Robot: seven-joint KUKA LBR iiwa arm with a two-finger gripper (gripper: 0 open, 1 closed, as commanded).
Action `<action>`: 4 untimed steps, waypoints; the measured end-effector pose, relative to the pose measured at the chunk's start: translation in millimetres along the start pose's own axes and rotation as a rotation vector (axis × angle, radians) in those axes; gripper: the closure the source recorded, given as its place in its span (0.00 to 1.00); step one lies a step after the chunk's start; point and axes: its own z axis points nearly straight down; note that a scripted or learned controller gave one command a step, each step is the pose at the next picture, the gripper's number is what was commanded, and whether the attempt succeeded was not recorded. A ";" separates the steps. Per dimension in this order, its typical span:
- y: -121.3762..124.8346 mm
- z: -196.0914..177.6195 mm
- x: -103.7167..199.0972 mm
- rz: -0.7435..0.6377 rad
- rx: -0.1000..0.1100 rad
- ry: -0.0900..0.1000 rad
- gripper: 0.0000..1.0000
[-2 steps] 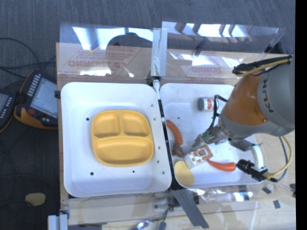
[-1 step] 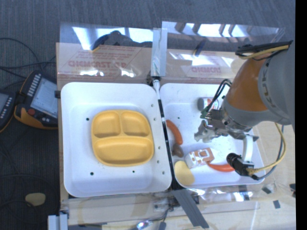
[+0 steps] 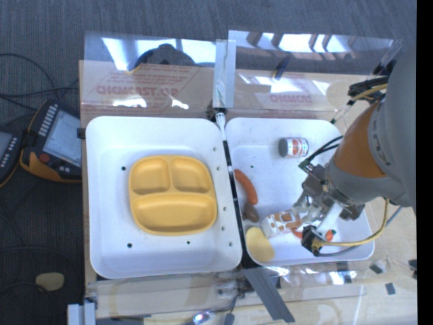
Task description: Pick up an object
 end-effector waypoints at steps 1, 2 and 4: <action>19.5 11.0 -20.3 -0.312 -0.002 0.000 1.00; -10.5 -48.4 11.3 -0.739 -0.002 0.000 1.00; 13.4 26.4 -3.8 -0.988 -0.026 0.004 0.00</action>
